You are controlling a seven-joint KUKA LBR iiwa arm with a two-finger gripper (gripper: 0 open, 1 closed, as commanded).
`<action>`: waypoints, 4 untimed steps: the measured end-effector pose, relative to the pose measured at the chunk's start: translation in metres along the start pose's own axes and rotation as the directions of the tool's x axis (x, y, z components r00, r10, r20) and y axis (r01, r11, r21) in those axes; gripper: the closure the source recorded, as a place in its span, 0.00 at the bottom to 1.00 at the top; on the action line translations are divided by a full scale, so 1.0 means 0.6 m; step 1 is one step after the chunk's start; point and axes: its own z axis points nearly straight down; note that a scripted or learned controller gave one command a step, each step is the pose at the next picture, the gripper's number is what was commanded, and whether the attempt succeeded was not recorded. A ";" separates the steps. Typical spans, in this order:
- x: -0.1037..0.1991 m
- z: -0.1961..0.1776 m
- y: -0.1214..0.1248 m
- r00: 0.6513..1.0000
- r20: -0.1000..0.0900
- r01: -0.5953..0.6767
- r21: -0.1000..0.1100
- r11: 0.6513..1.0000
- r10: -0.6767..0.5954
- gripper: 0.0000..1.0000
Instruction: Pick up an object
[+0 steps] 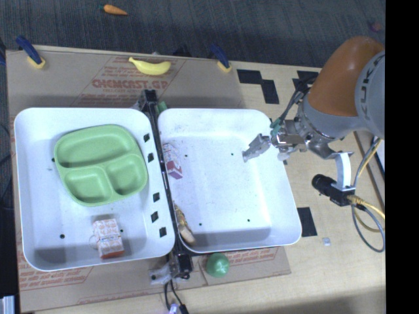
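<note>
My gripper (pixel 254 149) hangs over the upper right part of the right bin (pixel 262 208), with nothing seen in it. A small pink and white packet (pixel 173 161) lies against that bin's left wall, well to the left of the gripper. A small tan piece (pixel 184 229) rests in the bin's lower left corner. In the left bin (pixel 26 195) sit a green divided plate (pixel 99 163) and a small red and white carton (pixel 107 237).
A yellow banana (pixel 150 65) lies on the cardboard behind the bins. A green ball (pixel 218 264) sits in front of the right bin. Blue clamps (pixel 31 52) grip the cardboard's back edge. The arm's body and cables (pixel 357 205) stand to the bin's right.
</note>
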 end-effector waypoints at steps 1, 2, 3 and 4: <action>-0.023 0.163 0.138 1.000 -0.002 0.003 0.005 1.000 -0.003 0.00; -0.027 0.147 0.152 1.000 -0.001 0.002 -0.001 1.000 -0.002 0.00; -0.027 0.128 0.126 1.000 -0.002 0.000 0.001 1.000 0.000 0.00; -0.028 0.079 0.040 1.000 -0.001 0.000 0.000 1.000 0.000 0.00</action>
